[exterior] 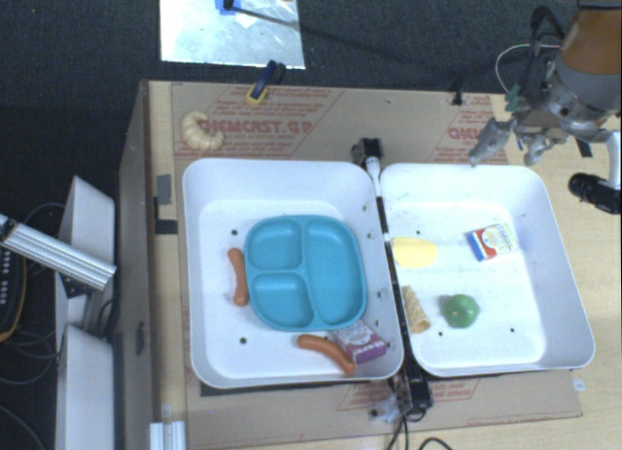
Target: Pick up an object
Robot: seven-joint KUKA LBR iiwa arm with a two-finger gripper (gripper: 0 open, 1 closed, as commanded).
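The right bin point(559, 273) holds a small white carton with red and blue print point(491, 241), a yellow piece point(415, 253), a green ball point(461, 310) and a tan ridged piece point(416, 309). My gripper point(506, 153) hangs above the far rim of this bin, near its back edge. It is open, its two fingers spread apart with nothing between them. The carton lies closest to it, lower in the view.
The left bin point(209, 234) holds a blue divided plate point(303, 271), one sausage point(239, 276) to its left, another sausage point(326, 351) and a purple packet point(365, 346) at the front. A black divider point(379, 215) runs between the bins. A pale curled item point(201, 129) lies on the cardboard behind.
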